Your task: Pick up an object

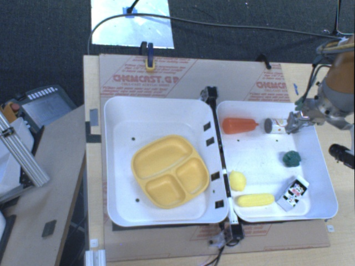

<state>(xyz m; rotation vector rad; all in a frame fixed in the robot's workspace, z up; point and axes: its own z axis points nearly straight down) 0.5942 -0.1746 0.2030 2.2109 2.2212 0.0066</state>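
Note:
The right bin (321, 165) holds an orange carrot (239, 125) at its far left, a dark green lump (292, 158) in the middle right, a small yellow lemon (237, 180), a long yellow piece (255, 200) and a black-and-white cow-print box (295, 193) near the front. My gripper (289, 123) hangs low over the far right part of this bin, reaching in from the right. A small grey and white piece (269, 126) lies just to its left, between it and the carrot. Whether the gripper touches that piece is unclear.
A yellow divided plate (169, 170) lies in the left bin (119, 148). A black divider (217, 154) with clips runs between the bins. Cardboard (166, 76) lies under both bins. A grey device (44, 107) and a metal rail (22, 154) sit at the left.

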